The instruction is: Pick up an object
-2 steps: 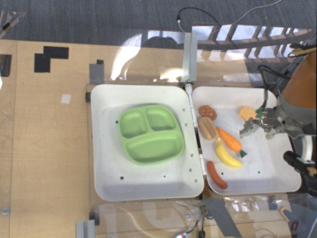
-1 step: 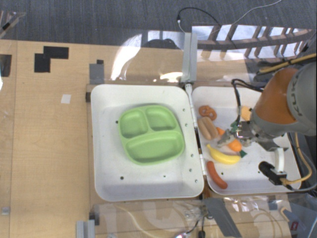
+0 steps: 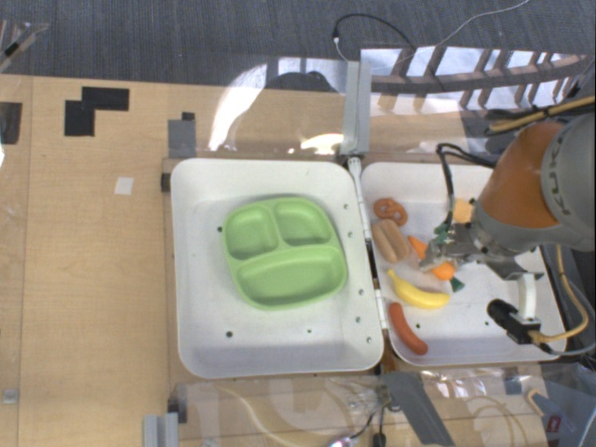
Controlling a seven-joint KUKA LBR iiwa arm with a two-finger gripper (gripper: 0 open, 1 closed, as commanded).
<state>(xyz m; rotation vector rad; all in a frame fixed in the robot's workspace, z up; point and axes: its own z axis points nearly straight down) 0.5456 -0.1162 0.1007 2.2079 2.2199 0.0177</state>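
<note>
- Nearest the camera, a toy sausage (image 3: 408,329) and banana (image 3: 419,293) lay loose in the right bin (image 3: 466,343).
- The gripper (image 3: 438,257) hovered low over an orange piece (image 3: 444,270); its opening could not be judged.
- Farther off, a hot dog (image 3: 390,241) and pretzel (image 3: 390,211) waited; the green plate (image 3: 284,251) filled the left bin (image 3: 200,277).

Bright, even light from above, with glare at the back.
I see strong white reflections on the pale wooden bench (image 3: 84,277) behind the shallow white left bin (image 3: 200,343); shadows are soft, and the picture is slightly blurred.
</note>
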